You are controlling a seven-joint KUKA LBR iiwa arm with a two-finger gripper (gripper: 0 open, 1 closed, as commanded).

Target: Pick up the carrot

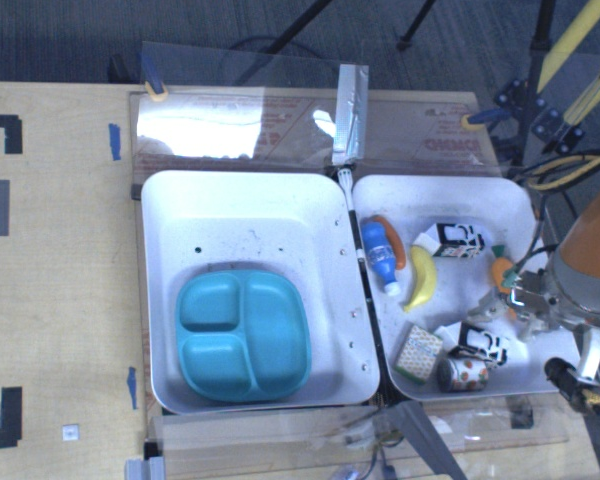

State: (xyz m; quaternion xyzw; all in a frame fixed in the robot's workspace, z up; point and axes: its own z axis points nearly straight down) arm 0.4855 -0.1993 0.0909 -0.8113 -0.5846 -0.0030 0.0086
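The carrot [502, 271], a short orange piece with a green top, lies near the right wall of the right bin [435, 196]. My gripper [520, 300] reaches in from the right edge and sits low, just below and to the right of the carrot, close to it or touching it. I see nothing held in it. The orange band of the arm [588, 253] shows above it at the right edge.
The right bin also holds a blue bottle [380, 253] with an orange item [394, 240] behind it, a banana [422, 278], two black-and-white toys [460, 239] [484, 343], a small can [463, 372] and a box [418, 354]. A teal divided plate [243, 333] lies in the left bin [180, 218].
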